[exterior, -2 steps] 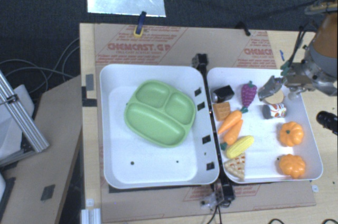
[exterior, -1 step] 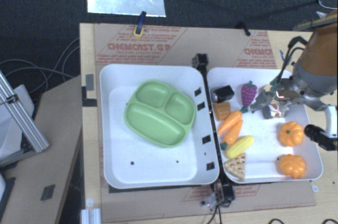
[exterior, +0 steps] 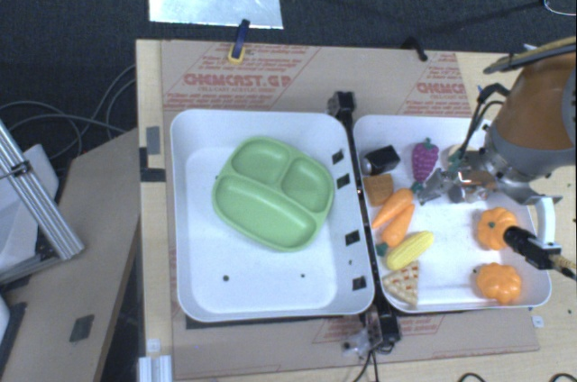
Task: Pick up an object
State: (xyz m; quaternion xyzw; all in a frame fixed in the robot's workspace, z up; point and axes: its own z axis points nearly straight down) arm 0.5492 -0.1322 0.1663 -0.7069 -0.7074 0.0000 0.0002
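The left shallow white bin [exterior: 194, 218] holds a pale green divided plastic plate [exterior: 273, 192], its long axis running from upper right to lower left. The right shallow white bin [exterior: 469, 281] carries a black block [exterior: 381, 159], a purple toy grape bunch [exterior: 425, 159], a tan square [exterior: 379, 188], an orange toy carrot [exterior: 394, 213] lying diagonally with its tip toward the lower left, a yellow toy corn cob [exterior: 408, 248], a pizza slice toy [exterior: 403, 283] and two orange toy pumpkins [exterior: 495, 228] [exterior: 499, 281]. The metal two-finger gripper [exterior: 442, 184] sits just right of the carrot's upper end, below the grapes; how wide it stands cannot be told.
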